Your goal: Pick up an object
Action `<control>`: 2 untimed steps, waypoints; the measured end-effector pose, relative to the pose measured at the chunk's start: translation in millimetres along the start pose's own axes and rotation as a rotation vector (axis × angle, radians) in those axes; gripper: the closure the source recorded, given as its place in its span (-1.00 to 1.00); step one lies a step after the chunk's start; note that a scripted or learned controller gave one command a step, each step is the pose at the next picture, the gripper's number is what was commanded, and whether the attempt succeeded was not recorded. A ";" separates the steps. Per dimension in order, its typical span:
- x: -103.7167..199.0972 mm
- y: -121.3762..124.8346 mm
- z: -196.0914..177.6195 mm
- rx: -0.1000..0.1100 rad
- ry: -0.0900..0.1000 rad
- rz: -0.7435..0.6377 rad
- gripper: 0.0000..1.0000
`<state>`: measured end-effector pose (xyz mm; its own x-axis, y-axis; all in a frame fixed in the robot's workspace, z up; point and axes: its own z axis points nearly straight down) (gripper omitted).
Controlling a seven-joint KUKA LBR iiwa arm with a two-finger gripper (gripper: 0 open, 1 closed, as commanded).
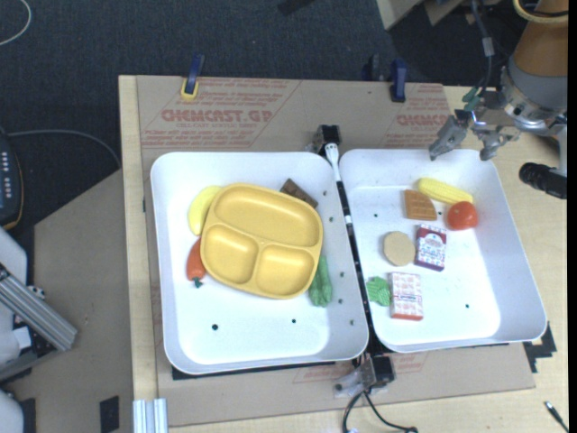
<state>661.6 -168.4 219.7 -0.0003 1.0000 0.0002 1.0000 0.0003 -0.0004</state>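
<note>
Above the far right corner of the right bin [518,242], the claw [468,145] hangs with its two fingers [444,142] spread apart and nothing between them. It sits just over the bin's back rim, clear of every object below. Behind it rises the grey arm [541,79] with its orange band [545,48].

Inside the right bin the small items lie in a loose cluster toward the middle. A yellow corn cob [442,189] lies nearest the claw, slanted, with a red tomato [462,215] just beside its right end. An orange-brown cracker-like square [418,206] sits just left of the tomato. Below these are a round tan disc [397,247] and a red and white packet [432,247], side by side. Nearer the front lie a second red and white packet [407,295] and a small green piece [378,290] touching its left edge.

The left bin [180,314] holds a large yellow divided tray [261,239], tilted slightly. A yellow banana-like item [200,208] pokes out at its upper left, a red and orange pepper-like piece [196,263] at its lower left, a dark brown item [297,191] at its top edge, and a green leafy piece [321,285] at its lower right.

Both bins rest on a cardboard-covered surface [270,115] held by a yellow clamp [190,83] and a blue one [398,78] at the back.
</note>
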 end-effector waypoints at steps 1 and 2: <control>2.7 -2.6 63.8 0.007 0.001 -0.001 -1.00; 1.9 1.9 107.4 0.004 0.000 -0.002 -1.00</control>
<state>663.5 -166.5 112.3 -0.0020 1.0000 0.0007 1.0000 0.0020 -0.0041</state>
